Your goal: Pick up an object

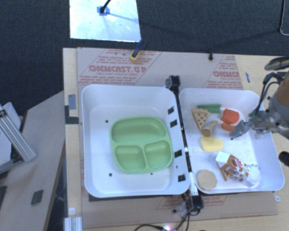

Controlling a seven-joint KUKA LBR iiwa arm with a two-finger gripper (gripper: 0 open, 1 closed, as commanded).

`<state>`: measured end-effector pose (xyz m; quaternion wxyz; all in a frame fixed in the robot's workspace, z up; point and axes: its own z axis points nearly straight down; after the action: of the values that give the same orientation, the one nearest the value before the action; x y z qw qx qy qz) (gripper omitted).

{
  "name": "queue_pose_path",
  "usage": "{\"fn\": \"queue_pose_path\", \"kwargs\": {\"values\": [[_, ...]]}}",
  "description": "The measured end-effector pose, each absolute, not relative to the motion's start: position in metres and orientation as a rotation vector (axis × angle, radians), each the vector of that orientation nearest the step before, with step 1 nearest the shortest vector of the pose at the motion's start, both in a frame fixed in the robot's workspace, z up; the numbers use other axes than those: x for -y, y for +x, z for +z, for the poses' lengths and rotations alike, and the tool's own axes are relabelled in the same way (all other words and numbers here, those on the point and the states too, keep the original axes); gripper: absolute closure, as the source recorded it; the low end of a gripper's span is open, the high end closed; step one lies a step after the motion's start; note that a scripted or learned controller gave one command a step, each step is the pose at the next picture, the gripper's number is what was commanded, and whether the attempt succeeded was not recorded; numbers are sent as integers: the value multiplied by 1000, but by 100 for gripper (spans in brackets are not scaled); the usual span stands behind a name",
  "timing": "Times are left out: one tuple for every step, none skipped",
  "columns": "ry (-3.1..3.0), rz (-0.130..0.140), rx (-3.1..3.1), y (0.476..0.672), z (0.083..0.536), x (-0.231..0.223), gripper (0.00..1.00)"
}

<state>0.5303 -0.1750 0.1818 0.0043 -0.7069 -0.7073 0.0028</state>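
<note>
In the camera view, two white bins sit side by side on the bench. The left bin (94,105) holds a green divided plate (140,144) lying flat near its middle. The right bin (267,170) holds the loose items, any of which could serve as the object to pick up: a green stick (209,108) near the back wall, a waffle-patterned wedge (199,117) just in front of it, an orange-red piece (229,116) to the right of the wedge, a yellow slice (211,144) near the middle, a round tan cookie (206,179) at the front, and a printed snack packet (235,168) between the cookie and the front right corner.

The arm (286,97) reaches in from the right, and its gripper (241,129) hangs low over the right bin, just beside the orange-red piece and a little behind the yellow slice. The fingers look slightly apart with nothing between them, though they are small and blurred, so this is not certain.

Judging from here, the main risk is a miss. The gripper sits between items rather than squarely over one, so closing now would likely catch nothing or only nudge the orange-red piece aside. The yellow slice and cookie lie flat and offer little edge to pinch, so fingers could slide over them. The items at the back are crowded, and a descent there could catch two at once or push one against the wall.
</note>
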Motion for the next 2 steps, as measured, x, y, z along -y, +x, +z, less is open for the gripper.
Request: {"fn": "queue_pose_path", "kwargs": {"values": [[-2219,-1,2226,533,187,175,0],[-2218,2,2221,533,125,172,0]]}}
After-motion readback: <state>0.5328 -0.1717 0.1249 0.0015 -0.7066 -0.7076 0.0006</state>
